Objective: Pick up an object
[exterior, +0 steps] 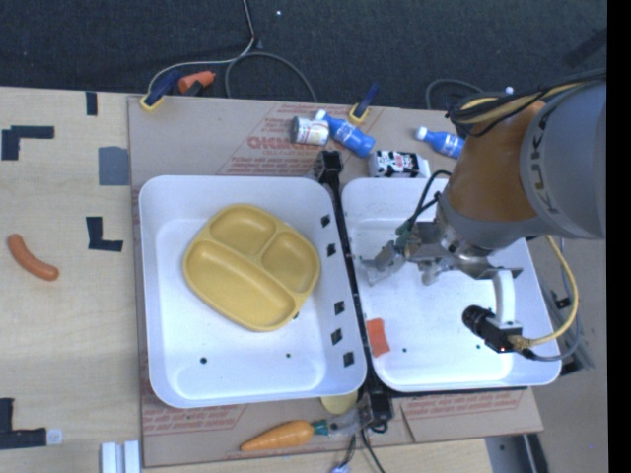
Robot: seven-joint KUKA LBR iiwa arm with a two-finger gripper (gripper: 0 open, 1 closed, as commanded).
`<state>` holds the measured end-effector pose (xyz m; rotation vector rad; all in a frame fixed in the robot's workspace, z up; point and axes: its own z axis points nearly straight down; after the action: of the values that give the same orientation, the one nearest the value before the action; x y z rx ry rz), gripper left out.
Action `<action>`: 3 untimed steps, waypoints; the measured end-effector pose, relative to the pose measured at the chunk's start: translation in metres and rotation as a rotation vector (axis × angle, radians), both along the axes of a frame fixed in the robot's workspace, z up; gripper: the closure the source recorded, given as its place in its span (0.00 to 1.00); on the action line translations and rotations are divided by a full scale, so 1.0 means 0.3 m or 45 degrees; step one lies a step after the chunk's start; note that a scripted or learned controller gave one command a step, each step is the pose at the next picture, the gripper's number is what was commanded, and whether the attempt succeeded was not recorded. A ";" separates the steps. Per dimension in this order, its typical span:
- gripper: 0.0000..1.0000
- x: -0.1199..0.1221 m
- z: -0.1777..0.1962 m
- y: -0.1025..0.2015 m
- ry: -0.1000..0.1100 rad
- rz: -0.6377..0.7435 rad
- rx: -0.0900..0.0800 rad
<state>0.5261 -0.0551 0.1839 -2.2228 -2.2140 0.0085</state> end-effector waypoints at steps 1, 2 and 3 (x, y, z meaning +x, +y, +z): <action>0.00 0.280 0.001 0.013 -0.014 0.009 0.000; 0.00 0.268 0.000 0.011 -0.007 0.006 0.001; 0.00 0.268 0.000 0.011 -0.007 0.006 0.001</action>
<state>0.6065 -0.0517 0.1838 -2.2196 -2.2215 0.0015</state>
